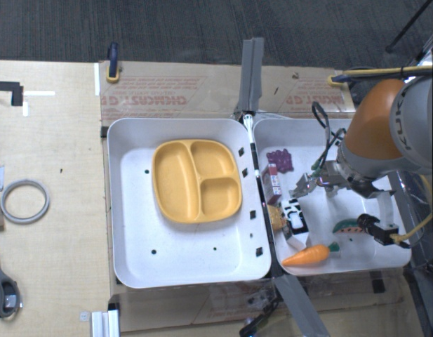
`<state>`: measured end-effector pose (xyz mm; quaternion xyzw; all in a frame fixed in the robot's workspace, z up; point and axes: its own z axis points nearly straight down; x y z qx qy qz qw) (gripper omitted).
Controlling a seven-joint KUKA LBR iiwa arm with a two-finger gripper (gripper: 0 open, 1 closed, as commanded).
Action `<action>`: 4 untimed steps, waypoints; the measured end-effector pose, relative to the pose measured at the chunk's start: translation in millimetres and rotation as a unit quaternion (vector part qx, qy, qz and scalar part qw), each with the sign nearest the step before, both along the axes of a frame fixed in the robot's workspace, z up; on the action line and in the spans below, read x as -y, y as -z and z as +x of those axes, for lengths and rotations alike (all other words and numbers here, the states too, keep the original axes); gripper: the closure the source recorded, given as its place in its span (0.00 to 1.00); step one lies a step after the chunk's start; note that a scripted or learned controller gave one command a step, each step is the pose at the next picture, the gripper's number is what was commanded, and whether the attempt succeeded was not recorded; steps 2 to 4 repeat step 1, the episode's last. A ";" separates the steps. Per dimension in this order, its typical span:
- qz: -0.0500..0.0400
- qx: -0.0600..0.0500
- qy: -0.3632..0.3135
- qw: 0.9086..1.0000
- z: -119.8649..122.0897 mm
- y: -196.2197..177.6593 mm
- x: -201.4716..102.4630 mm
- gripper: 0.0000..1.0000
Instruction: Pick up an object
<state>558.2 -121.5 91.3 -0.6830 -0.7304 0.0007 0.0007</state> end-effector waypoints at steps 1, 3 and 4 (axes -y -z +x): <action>0.000 0.001 -0.047 0.999 56.0 -0.2 -27.5 0.00; 0.000 0.001 -0.047 0.999 56.0 -0.2 -27.5 0.00; 0.000 0.001 -0.047 0.999 56.0 -0.2 -27.5 0.00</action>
